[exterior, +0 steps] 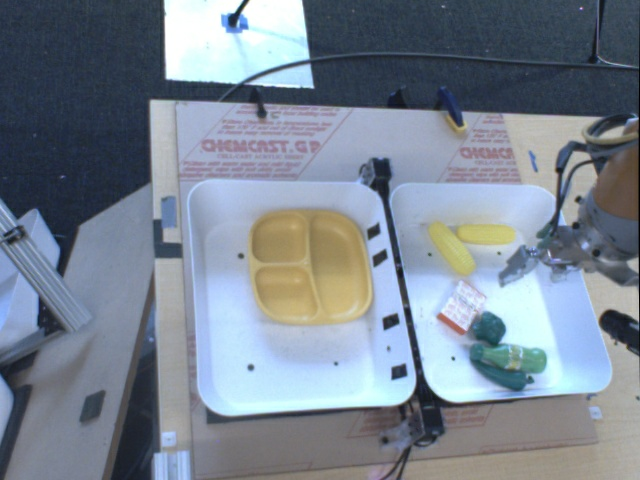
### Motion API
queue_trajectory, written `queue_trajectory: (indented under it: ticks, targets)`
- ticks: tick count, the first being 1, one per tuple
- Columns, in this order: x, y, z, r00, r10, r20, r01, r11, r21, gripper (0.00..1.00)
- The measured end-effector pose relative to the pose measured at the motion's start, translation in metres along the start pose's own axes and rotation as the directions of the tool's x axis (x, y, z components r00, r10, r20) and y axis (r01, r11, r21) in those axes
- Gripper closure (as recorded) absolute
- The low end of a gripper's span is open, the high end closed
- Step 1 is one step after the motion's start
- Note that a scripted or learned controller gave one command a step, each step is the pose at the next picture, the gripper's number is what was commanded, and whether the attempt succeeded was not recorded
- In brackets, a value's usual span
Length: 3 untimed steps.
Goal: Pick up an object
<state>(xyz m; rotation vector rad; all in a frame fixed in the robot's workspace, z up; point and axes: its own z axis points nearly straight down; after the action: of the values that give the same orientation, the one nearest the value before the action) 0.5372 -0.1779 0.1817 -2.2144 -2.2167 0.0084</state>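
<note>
Glossy white plastic bins (230, 388), a smooth yellow plastic tray (305, 266), and a bare wooden bench (160, 368).

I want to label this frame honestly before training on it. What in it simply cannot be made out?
- Gripper, camera view: small and blurred over the right bin; its grip state is unreadable.
- Arm: cut off by the right edge.
- Red and white packet: print too small to read.
- Green toys: overlapping, so their count and shapes are unclear.
- Yellow tray in the left bin: plainly seen.
</note>
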Motion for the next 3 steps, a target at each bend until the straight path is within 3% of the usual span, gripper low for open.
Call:
queue_trajectory:
  ticks: [1, 3]
  targets:
    - [0.000, 0.003, -0.005, 1.000, -0.003, 0.002, 0.003, 1.000, -0.011, 0.00]
    - [0.000, 0.016, 0.090, 1.000, 0.000, 0.000, 0.000, 1.000, -0.014, 0.00]
